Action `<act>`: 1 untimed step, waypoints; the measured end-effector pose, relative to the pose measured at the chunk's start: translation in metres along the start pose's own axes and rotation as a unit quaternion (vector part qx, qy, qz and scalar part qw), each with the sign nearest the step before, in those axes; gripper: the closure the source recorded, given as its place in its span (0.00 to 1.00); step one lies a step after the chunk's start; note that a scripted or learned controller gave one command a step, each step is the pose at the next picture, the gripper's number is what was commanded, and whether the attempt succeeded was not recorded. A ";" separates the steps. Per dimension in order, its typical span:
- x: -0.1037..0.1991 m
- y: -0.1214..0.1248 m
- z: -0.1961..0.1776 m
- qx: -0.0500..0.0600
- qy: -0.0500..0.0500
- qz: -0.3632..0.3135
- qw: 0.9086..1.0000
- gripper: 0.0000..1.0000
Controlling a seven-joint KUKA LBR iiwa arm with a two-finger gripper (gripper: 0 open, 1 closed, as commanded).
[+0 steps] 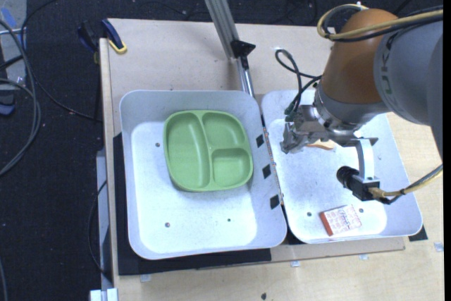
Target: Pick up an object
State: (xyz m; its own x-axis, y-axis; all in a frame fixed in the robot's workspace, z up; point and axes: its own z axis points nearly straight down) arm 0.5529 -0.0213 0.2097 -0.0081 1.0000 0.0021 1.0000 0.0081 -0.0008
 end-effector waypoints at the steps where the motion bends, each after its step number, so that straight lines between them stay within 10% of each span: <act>1: 0.049 0.011 -0.013 -0.001 0.000 0.000 1.000 1.00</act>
State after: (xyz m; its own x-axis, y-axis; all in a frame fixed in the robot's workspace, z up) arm 0.5636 0.0275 0.2224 -0.0075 1.0000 0.0017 1.0000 0.0075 0.0021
